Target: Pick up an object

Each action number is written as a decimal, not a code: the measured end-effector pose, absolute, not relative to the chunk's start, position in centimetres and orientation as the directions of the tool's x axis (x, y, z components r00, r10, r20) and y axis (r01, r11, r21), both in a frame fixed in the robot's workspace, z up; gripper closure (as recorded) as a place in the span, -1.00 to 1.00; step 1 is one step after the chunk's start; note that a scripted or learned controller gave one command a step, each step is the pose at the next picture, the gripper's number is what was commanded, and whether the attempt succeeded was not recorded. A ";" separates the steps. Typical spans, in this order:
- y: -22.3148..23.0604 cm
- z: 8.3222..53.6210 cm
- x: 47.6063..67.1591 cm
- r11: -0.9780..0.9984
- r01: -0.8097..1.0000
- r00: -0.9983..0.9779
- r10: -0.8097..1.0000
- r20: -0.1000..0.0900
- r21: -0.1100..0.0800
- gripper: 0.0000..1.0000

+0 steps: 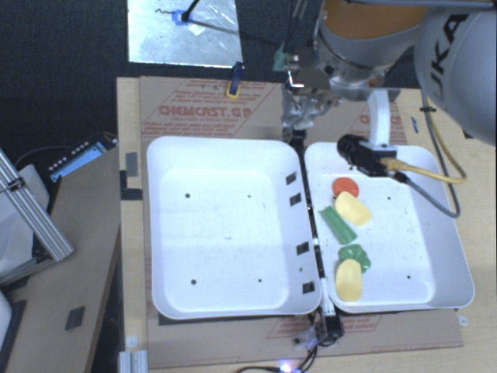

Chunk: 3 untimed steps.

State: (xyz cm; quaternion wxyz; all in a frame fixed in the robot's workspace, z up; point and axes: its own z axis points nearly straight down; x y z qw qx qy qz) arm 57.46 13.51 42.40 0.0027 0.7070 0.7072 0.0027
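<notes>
Toys [347,231] lie in right bin [435,231], below hand [295,119].

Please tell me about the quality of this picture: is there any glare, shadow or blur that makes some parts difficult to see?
In the camera view, the foil sheet at top glares; the arm close to the lens is soft and blurred; the gripper is dark and indistinct against the cardboard; the white bins are bright, with weak shadows under the toys.
</notes>
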 end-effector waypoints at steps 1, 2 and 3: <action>12.0 46.0 64.5 -0.001 1.000 0.001 1.000 0.000 0.010 1.00; 10.2 48.2 67.0 0.000 1.000 0.000 1.000 0.000 0.006 1.00; 10.0 50.3 66.9 0.003 1.000 -0.003 1.000 0.000 0.004 1.00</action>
